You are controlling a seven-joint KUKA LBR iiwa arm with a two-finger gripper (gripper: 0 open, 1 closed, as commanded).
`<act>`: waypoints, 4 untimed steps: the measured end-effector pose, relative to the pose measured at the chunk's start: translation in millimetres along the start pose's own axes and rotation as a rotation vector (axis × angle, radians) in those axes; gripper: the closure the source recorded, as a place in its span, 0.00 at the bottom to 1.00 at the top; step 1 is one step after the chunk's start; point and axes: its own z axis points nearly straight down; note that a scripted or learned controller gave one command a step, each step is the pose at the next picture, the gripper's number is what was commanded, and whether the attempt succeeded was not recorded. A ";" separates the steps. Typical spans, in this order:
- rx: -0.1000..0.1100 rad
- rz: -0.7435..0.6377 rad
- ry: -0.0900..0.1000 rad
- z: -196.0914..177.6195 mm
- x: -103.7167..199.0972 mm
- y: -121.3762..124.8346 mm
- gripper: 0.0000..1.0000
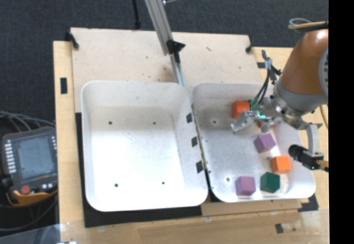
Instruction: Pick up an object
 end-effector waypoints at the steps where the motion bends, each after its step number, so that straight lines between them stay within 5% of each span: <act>1: -0.005 0.001 -0.001 -2.1 -0.2 1.0 0.00; 3: -0.006 0.005 -0.005 102.5 -0.4 -1.0 0.00; 4: -0.011 0.013 -0.003 89.3 -1.3 0.3 1.00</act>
